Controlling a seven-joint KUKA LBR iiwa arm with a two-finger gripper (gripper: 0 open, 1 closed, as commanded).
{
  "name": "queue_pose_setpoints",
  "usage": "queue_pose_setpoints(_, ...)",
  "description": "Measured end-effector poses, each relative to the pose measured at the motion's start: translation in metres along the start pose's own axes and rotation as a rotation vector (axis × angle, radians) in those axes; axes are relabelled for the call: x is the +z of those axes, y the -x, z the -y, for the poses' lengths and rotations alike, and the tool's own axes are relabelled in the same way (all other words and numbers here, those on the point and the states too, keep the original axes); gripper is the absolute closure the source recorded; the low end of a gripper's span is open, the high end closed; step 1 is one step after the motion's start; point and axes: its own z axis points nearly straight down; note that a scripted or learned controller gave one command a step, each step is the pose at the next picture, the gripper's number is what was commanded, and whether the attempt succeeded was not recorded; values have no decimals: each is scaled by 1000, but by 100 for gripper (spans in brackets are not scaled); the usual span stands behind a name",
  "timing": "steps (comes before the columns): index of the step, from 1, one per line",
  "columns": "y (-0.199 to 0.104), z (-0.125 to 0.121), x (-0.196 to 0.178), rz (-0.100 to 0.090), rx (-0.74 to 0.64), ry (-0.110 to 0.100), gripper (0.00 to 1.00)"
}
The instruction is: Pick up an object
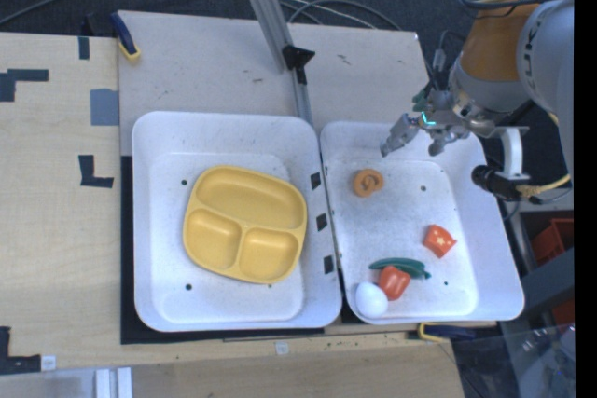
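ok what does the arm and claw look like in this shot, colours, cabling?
The arm is grey with a rounded orange band above the wrist. Black cables loop over the orange section. The claw is grey metal with two slim fingers, and a small teal light glows at its base. A white fitting with a black cable hangs beside the wrist.

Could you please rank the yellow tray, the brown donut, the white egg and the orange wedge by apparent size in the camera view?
1. Yellow tray, by far largest.
2. Brown donut, white egg and orange wedge look too alike to rank.
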Motion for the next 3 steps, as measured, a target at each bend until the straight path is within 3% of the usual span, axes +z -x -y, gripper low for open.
queue_pose_setpoints(2, 9, -1, 107, 1, 1, -4, 0)
queue_pose_setpoints(3, 8, -2, 94, 1, -2, 1, 100)
